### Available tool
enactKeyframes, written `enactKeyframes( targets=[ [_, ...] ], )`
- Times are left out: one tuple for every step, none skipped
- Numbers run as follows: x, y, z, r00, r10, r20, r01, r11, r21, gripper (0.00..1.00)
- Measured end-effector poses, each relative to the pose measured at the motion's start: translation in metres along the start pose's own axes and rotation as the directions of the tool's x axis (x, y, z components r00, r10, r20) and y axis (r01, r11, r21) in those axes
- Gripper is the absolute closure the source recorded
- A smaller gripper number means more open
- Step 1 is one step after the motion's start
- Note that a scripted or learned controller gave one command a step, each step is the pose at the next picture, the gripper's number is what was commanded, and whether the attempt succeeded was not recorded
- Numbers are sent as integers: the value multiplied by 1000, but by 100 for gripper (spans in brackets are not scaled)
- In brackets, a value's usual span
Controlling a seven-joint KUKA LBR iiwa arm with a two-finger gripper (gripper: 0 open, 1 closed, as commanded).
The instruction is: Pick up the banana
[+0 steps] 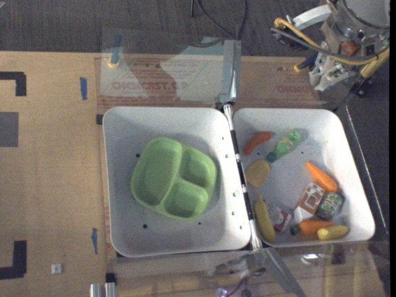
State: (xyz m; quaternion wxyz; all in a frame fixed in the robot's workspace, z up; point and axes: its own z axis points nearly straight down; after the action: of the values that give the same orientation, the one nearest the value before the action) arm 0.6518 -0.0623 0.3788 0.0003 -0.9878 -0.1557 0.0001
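- Banana (265, 218): in the right bin (362, 184), near-left corner, just beside the wall shared with the left bin (117, 184). Yellow, smooth, slightly curved. Long axis near-to-far, tilted a little.
- Just right of it: a small crumpled packet (282, 218), close enough to crowd a grasp on that side.
- Along the near wall: a short orange carrot (311, 226) and a stubby yellow piece (333, 232), touching.
- Mid-bin: a small carton (311, 198), a dark round can (330, 205), a second carrot (320, 176), tapered and glossy.
- Beyond the banana: a tan rounded lump (258, 172), then a red-orange pepper (257, 142) and a green bottle (285, 145).
- Left bin: a green three-part tray (174, 178), matte plastic.
- Gripper (326, 72): far right, beyond the right bin's far rim, above bare bench. Open or closed: cannot tell, hidden among cables and brackets. Nothing seen held.
- Key relation: banana well apart from the gripper, nearer and to its left, diagonally across the bin. Judged need: closing across the short width, clear of wall and packet.
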Motion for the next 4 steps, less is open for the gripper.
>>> enactKeyframes(
  targets=[
    [21,-65,-25,993,114,0,-114,993,-1,100],
    [21,-64,-35,993,117,-1,-117,993,-1,100],
    [-18,-19,-40,998,-60,5,60,998,1,100],
    [-16,-22,-49,998,-67,8,67,998,2,100]
  ],
)
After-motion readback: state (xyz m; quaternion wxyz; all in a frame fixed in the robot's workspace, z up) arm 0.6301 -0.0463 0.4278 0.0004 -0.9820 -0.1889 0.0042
